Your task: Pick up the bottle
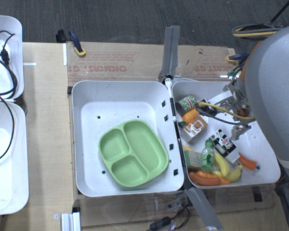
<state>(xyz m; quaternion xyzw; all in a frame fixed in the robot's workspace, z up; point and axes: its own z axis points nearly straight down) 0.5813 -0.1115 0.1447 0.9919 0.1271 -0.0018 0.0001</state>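
- Clutter fills the right bin (266,176) in the camera view: a green-labelled packet (188,102) at its far left, an orange piece (190,115) just nearer, and a small brown-and-white carton (195,128) touching that piece.
- Nearer still lie a black-and-white box (222,144), yellow bananas (225,166), a long carrot (204,178) along the near wall, and a small red-orange vegetable (248,163) to the right.
- The left bin (78,129) holds a green divided plate (133,152), lying flat and tilted towards the near right corner.
- The green bottle (207,158) sits in the near left part of the right bin, wedged between the bin's left wall and the bananas, with the carrot just in front and the black-and-white box beside it on the far right.
- The grey arm (272,90) covers the bin's right side; the gripper (237,113) hangs over the far right part, with a yellow cable looping past it.
- Whether the gripper is open or closed cannot be told; nothing is seen held in it.
- The bottle lies to the left of and nearer than the gripper, clearly apart from it, with the black-and-white box between the two.
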